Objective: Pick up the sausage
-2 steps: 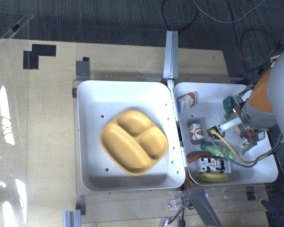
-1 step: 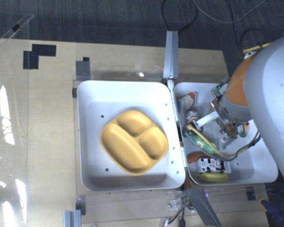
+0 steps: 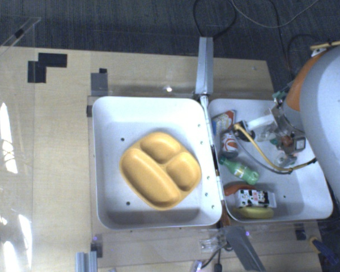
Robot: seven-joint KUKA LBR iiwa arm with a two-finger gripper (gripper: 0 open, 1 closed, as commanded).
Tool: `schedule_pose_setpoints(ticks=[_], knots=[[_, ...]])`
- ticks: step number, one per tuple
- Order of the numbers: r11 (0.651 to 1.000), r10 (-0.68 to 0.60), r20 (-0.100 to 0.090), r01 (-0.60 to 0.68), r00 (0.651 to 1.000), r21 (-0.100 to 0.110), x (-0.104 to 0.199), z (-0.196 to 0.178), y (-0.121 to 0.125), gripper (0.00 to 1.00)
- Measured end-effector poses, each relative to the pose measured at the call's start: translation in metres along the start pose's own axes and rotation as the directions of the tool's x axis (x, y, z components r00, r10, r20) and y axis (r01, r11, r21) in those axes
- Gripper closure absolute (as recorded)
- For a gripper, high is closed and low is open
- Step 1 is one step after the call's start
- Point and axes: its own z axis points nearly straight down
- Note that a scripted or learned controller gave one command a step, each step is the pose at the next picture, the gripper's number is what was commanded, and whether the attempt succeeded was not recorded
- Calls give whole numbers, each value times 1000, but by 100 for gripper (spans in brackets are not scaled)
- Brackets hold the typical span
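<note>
A: What's the setting?

B: A pale wooden bench on dark grey carpet, with black cables looping across the floor at the top. A clear sheet with glare covers the bench's left part. Two shallow white bins sit side by side, touching along a metal divider.

A: What's hard to make out?

B: The gripper. It hangs over the right bin near its upper right corner, a cluster of metal parts with a yellow cable looping under it. I cannot tell whether its fingers are spread or closed, and nothing shows between them. The grey arm is cut off at the right edge, its orange band just visible.

A: And the sausage?

B: The sausage is a reddish-orange curved piece low in the right bin, partly tucked under a small card with black and white print.

A: What else, counted?

B: One green plastic bottle lying just above the sausage, one banana against the bin's lower wall, one red and white can, one small packet near the top. The left bin holds one smooth, glossy yellow three-compartment tray with rounded lobes.
</note>
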Motion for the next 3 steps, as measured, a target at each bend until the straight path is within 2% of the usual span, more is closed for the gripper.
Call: schedule_pose_setpoints(ticks=[1, 2, 3], knots=[[1000, -2, 1, 2, 1000, 1, 12, 34, 13, 0], [1000, -30, -4, 30, 1000, -2, 82, 47, -7, 0], [996, -92, -5, 92, 996, -4, -13, 46, 67, 0]])
